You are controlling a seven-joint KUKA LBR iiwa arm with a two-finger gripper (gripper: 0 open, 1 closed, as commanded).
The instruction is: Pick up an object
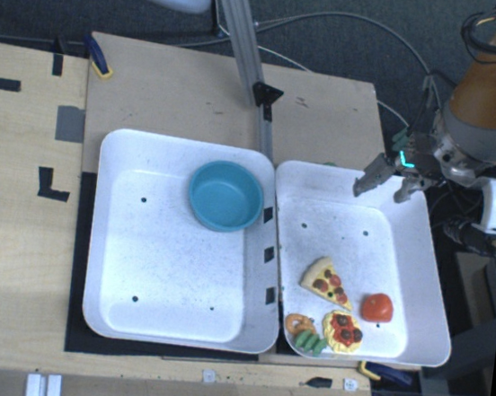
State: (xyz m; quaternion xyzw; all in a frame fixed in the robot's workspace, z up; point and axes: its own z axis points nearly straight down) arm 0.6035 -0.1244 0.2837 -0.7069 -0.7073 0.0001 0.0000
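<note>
Worktop, pale wood with black tape marks, carrying two shallow white bins side by side. Left bin: one blue bowl, upright, set in the far right part, close to the wall shared with the neighbouring bin. Right bin: four small pieces, all gathered in the near part. Item one, pizza slice, wedge-shaped, yellow with red spots, lying flat near the bin's middle. Item two, red tomato, round, just to the right of the slice and apart from it. Item three, small round pizza, yellow and red, near the front wall, between slice and tomato but closer to the front. Item four, pretzel with a green piece touching it, at the front left corner, just beside the round pizza. My arm, grey with an orange band, reaches in from the right. My hand hangs over the far right corner of the right bin, its two fingers spread apart and grasping nothing, well apart from every piece below. A grey metal post slants across the far side of the worktop, above the gap between the bins.
</note>
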